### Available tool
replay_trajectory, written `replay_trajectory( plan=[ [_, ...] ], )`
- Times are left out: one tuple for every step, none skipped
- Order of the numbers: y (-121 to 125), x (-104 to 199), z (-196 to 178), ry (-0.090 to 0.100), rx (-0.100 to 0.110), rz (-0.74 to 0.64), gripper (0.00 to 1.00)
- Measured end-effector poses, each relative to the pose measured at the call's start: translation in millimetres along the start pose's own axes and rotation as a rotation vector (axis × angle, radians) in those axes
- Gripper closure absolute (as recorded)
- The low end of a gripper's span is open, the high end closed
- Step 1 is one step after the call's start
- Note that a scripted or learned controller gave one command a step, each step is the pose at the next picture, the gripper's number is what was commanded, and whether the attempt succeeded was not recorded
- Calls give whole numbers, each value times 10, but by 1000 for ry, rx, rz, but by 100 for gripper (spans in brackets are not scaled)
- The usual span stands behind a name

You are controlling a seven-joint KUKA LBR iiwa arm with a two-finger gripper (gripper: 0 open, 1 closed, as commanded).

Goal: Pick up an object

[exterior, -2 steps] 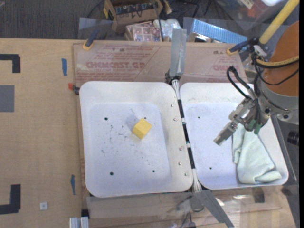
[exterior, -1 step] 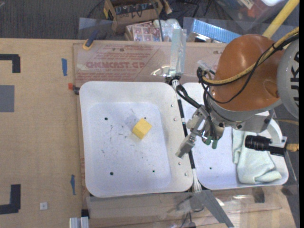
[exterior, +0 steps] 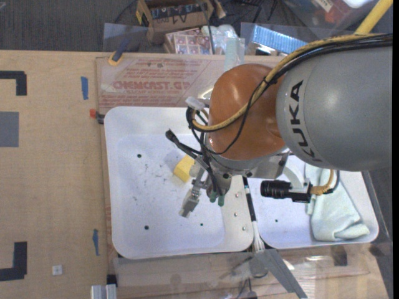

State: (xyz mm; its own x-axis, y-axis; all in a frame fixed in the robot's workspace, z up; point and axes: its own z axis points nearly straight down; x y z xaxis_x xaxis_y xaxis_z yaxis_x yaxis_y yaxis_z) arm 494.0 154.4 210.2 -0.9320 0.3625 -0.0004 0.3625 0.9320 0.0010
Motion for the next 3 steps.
replay_trajectory(
  plan=[
    [496, -93, 1181, -13, -13, 57, 0],
    [487, -260, 1067, -5, -4, -128, 0],
    [1013, -860, 1188, -10, -8, -296, 0]
  ],
)
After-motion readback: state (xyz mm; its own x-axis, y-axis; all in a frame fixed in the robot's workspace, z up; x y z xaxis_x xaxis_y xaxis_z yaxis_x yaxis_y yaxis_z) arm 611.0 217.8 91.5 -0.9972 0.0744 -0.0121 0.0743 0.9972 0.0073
